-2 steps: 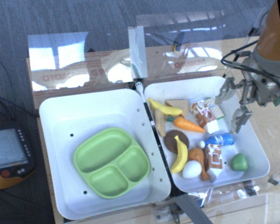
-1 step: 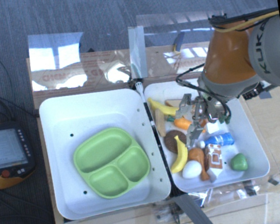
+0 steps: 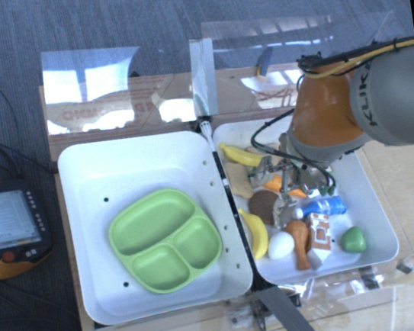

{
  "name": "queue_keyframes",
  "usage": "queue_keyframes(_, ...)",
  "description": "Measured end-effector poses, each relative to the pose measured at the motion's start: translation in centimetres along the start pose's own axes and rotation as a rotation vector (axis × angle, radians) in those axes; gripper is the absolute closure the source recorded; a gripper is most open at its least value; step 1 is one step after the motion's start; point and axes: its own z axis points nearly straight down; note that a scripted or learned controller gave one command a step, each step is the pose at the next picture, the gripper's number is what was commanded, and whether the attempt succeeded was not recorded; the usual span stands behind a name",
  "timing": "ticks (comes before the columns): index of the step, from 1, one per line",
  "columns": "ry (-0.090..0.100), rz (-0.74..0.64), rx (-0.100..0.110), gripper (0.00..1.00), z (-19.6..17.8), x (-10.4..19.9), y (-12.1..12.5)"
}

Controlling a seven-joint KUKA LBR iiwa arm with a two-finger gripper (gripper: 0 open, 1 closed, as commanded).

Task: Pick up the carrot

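My grey arm with its orange band (image 3: 326,108) reaches in from the right and hangs over the right-hand shallow white bin (image 3: 372,198), with my two-finger gripper (image 3: 286,187) lowered among the toys near the middle of that bin. From this slanted overhead view I cannot tell how my gripper stands, since the metal parts blur into the clutter beneath them. The small orange carrot (image 3: 272,184) shows as a bright patch just beside my gripper, partly hidden by it, so I cannot tell whether I touch it. Behind it, toward the far wall of the bin, lies a yellow plastic banana (image 3: 241,156). A round dark brown toy (image 3: 262,206) sits just below the carrot, and a second yellow curved piece (image 3: 256,233) lies against the bin's left wall beside a white egg (image 3: 281,246). A brown drumstick-shaped toy (image 3: 301,241) lies near the front, touching a red and white carton (image 3: 321,235), with a blue and white can (image 3: 323,207) above it and a green rounded toy (image 3: 353,239) in the front right corner. The left-hand white bin (image 3: 89,178) holds a light green divided plastic plate (image 3: 165,239), well apart from my gripper.
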Motion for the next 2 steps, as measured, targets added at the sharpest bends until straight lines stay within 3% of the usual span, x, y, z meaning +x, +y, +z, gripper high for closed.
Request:
queue_keyframes(1,-0.003,-0.002,0.003,1.00,-1.0,-0.1,0.0)
queue_keyframes(2,0.002,0.063,-0.002,1.00,-9.7,3.5,6.8)
